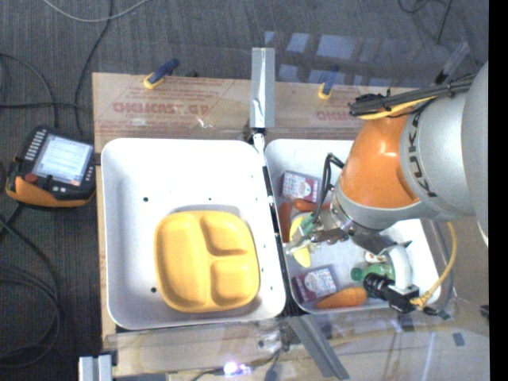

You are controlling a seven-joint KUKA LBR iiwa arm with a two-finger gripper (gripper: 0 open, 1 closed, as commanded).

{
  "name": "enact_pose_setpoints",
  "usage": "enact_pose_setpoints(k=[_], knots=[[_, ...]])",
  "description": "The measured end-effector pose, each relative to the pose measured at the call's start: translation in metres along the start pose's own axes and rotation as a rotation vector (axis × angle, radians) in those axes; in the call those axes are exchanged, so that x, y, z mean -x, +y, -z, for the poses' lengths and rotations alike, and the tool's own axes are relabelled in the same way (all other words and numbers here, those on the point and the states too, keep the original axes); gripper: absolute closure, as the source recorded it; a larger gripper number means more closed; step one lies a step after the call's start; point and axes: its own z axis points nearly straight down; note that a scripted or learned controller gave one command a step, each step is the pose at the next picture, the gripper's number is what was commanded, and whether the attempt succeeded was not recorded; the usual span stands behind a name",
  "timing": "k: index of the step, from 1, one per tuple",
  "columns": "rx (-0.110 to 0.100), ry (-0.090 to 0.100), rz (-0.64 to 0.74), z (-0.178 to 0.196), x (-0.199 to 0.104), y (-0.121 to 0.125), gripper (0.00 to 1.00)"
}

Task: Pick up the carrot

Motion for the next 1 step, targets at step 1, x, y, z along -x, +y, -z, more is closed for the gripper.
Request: enact_pose_setpoints(k=[1], knots=[[-0.01,0.001,0.002,0.0047,-0.0005,-0.0003,1.0]])
